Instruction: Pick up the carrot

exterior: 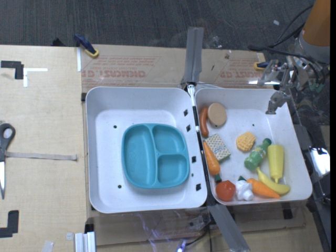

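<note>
An orange carrot [211,159] lies along the left wall of the right bin [294,127], between a checkered block [217,147] and a red tomato [226,190]. A second orange carrot-like piece [263,189] rests near the front wall, beside a white item [244,191] and under a banana [274,185]. My gripper [276,100] hangs over the bin's far right corner, well away from both carrots, with nothing seen in it.
The right bin also holds a red sausage [203,121], a round brown bun [217,114], a yellow corn piece [245,140], a green bottle [257,155] and a yellow bottle [275,160]. A teal divided plate [156,155] sits in the left bin [100,140]. Scissors [4,140] lie at far left.
</note>
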